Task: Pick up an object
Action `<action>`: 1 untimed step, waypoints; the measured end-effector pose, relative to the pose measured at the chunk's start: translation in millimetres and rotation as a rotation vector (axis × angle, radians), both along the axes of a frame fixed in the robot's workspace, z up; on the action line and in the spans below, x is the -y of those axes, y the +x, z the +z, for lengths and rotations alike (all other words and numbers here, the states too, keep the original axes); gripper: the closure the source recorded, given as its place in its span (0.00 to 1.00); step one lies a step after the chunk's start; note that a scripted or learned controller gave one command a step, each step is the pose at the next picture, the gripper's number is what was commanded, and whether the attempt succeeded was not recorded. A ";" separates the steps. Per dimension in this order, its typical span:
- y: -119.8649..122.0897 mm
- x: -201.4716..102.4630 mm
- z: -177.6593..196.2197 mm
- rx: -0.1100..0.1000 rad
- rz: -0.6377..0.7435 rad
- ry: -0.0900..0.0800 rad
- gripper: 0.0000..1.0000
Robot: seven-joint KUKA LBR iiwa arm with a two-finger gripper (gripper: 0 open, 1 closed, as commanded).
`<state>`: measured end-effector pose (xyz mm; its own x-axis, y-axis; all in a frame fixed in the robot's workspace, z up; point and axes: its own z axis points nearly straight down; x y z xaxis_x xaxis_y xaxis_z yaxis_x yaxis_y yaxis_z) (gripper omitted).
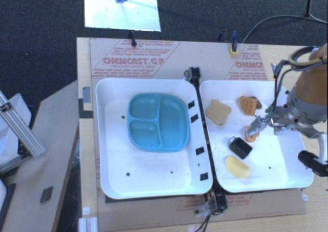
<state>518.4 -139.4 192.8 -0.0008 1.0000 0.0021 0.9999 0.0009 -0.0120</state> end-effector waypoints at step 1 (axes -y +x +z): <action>3.2 -0.4 6.8 0.013 0.003 -0.002 0.00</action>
<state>521.6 -139.0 199.6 -0.0041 1.0000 0.0001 1.0000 0.0041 0.0011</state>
